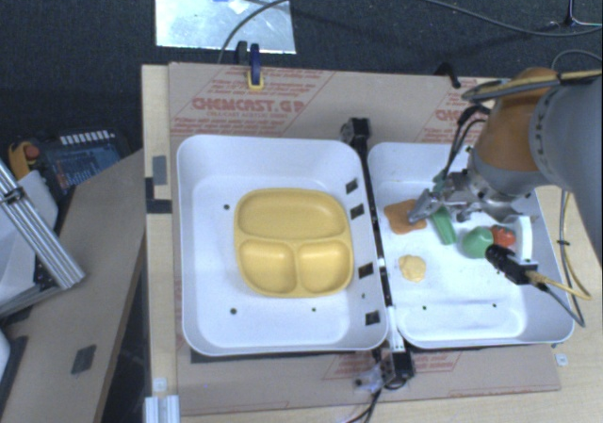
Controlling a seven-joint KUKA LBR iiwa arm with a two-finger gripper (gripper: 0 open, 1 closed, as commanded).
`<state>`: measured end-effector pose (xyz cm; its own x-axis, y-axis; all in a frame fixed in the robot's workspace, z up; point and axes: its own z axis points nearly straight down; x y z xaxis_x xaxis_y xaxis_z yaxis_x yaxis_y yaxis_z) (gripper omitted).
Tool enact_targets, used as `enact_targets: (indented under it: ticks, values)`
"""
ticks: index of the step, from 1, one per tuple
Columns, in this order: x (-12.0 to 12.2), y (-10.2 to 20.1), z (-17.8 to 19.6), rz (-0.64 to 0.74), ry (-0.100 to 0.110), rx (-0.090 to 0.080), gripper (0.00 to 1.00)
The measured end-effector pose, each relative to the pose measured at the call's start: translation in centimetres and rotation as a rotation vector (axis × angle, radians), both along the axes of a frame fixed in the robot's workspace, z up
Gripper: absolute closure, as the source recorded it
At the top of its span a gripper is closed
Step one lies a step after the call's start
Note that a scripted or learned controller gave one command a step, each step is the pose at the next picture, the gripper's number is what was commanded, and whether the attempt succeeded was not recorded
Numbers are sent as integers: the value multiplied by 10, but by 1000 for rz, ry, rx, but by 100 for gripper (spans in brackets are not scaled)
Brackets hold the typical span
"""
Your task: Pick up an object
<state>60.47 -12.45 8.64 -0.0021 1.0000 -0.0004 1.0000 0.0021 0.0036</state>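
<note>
Right now the arm (pixel 542 134) reaches in over the right bin (pixel 471 317), orange band above the wrist, with the gripper (pixel 435 206) low over the bin's upper middle. Its tip sits just beside an orange flat piece (pixel 400 217) near the bin's left wall and a green stick-like object (pixel 443 227) angled beneath it. Whether it is clamped on anything I cannot tell; the tip is too small and dark against the clutter. Just to the right lies a rounder green object (pixel 477 239) with a red piece (pixel 504 235) touching it. A small yellow lump (pixel 412 268) rests apart, lower down on the bin floor. Over in the left bin (pixel 207 317), a yellow divided tray (pixel 290 240) sits in the middle, three compartments facing up.
</note>
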Motion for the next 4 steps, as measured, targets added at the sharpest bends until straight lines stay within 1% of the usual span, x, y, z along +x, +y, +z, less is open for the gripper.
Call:
enact_targets:
  ticks: [1,2,3,4]
  values:
    - [2,0,12,1,-6,0,100]
    - [5,-3,56,1,-2,-1,100]
    - [7,-2,121,3,-5,-1,100]
    - [8,-2,138,4,0,0,100]
